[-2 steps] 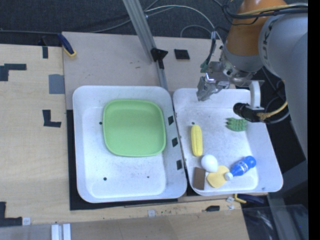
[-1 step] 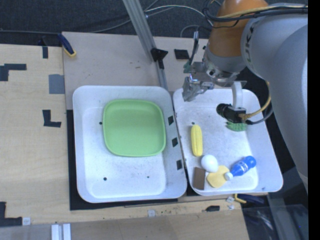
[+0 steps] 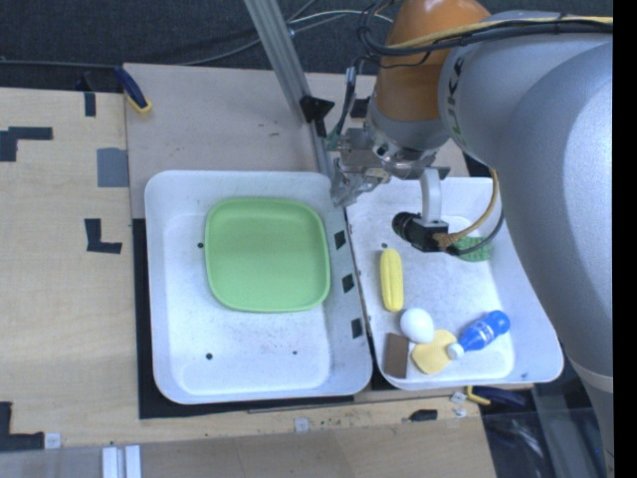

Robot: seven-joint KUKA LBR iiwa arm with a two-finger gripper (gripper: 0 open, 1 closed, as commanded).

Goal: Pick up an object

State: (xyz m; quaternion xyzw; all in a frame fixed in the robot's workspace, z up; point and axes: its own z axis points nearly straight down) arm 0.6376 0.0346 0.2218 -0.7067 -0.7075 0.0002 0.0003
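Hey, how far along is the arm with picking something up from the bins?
Done: nothing looks lifted yet. The banana, egg and blue bottle all lie in the right bin, and the green plate lies in the left bin. In hand: the gripper sits over the top edge where the bins meet, with nothing visible between its fingers. Left: reach an object, grasp it and lift it.
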